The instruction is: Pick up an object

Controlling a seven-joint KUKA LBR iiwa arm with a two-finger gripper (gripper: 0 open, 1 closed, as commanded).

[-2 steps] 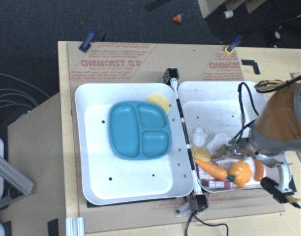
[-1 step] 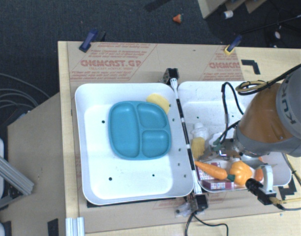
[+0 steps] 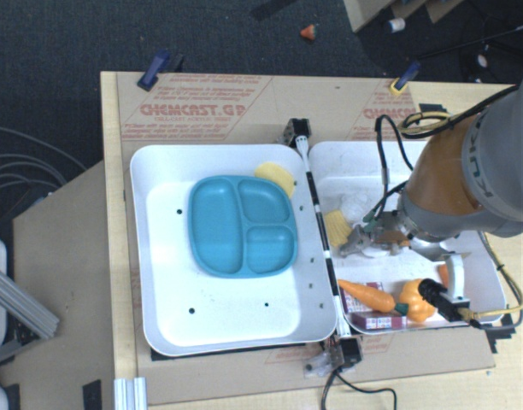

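The gripper [image 3: 357, 239] is reaching into the right bin [image 3: 355, 162] beside a yellow brush [image 3: 336, 225]; its opening cannot be determined (arm obscuring). A carrot [image 3: 368, 295] is lying near the front wall. A blue tray [image 3: 242, 225] is occupying the left bin [image 3: 159, 254].

The blue divided tray [image 3: 242, 225] looked like smooth, matt plastic. Both white bins [image 3: 159, 254] had a glossy plastic sheen, and the bench [image 3: 202, 101] looked like printed brown paper.

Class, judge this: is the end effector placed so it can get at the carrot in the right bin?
Probably yes: the end effector hovers in the same bin, and the carrot lies uncovered just nearer the camera.
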